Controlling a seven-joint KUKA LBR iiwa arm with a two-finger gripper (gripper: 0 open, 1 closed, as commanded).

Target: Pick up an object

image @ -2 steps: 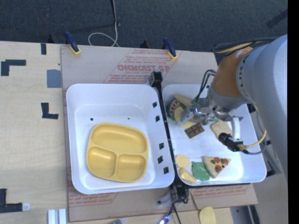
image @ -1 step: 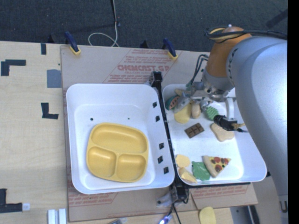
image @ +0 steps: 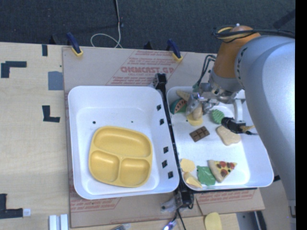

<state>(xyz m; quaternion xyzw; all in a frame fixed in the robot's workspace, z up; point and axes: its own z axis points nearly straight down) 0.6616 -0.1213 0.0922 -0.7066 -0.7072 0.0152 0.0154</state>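
Hovering low in the right white bin (image: 259, 169), the gripper (image: 196, 107) clasps a pale yellow toy piece (image: 194, 116).

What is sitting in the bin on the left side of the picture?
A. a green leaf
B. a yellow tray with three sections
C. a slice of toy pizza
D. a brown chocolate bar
B. The yellow tray with three sections lies in the left bin, while the pizza slice and the brown chocolate piece lie in the right bin, where the gripper is working.
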